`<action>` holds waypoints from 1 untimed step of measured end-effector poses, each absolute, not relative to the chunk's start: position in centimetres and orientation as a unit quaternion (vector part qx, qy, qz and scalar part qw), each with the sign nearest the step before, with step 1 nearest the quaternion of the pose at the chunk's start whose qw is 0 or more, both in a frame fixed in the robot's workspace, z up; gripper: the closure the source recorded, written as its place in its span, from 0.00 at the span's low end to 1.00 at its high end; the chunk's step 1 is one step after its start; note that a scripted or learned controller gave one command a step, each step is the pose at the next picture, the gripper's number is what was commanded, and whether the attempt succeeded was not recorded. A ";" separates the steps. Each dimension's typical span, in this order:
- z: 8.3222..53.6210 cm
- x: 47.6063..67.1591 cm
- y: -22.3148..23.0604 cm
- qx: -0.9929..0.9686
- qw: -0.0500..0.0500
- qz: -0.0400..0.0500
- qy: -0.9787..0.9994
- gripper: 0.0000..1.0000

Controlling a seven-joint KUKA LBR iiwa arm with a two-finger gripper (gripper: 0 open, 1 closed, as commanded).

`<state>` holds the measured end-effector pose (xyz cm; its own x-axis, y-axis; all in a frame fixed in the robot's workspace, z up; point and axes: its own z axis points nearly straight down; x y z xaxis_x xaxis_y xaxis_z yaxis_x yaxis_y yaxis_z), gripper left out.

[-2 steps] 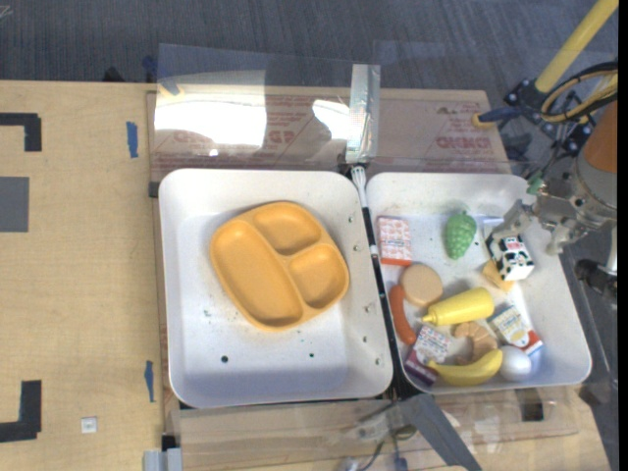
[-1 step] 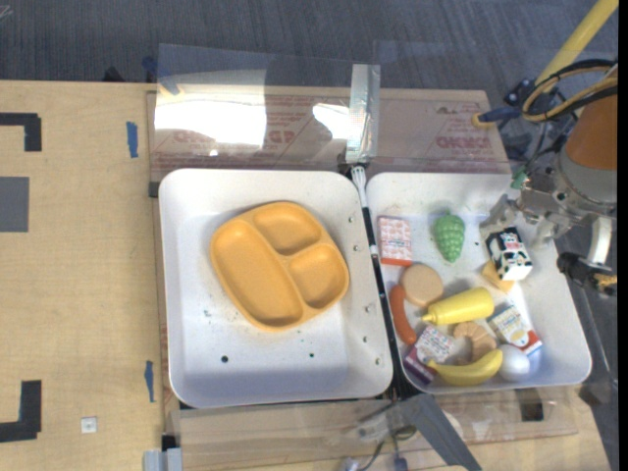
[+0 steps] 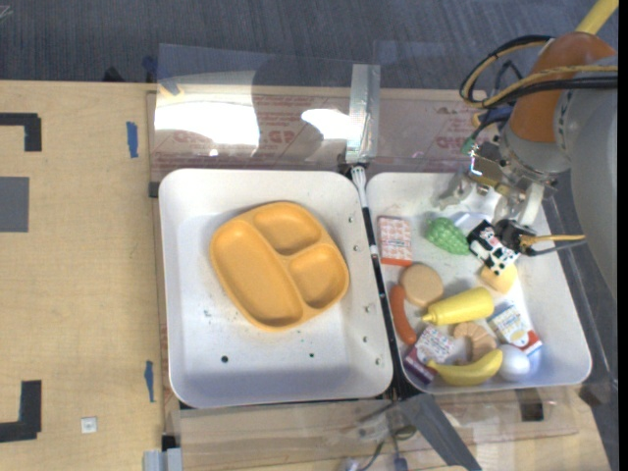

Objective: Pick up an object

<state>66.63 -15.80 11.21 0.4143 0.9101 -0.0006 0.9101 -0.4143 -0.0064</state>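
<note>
While my tool (image 3: 491, 196) hangs over the far part of the right bin (image 3: 574, 334), I cannot tell how it is set; beneath it lie a green toy (image 3: 448, 235) and a black-and-white cow figure (image 3: 494, 246), just beside each other; nearer the front crowd a round biscuit (image 3: 422, 283), a yellow squeeze bottle (image 3: 459, 308), a red sausage (image 3: 402, 314), a banana (image 3: 468, 369) and a small carton (image 3: 395, 239); the left bin (image 3: 186, 341) on the desk (image 3: 69, 263) bears an orange divided plate (image 3: 280, 263).
</note>
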 end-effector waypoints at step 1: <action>17.0 66.7 -10.4 -0.807 0.000 0.000 -0.591 0.00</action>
<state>66.74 -10.41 16.98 0.3026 0.9531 -0.0005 0.9531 -0.3026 -0.0009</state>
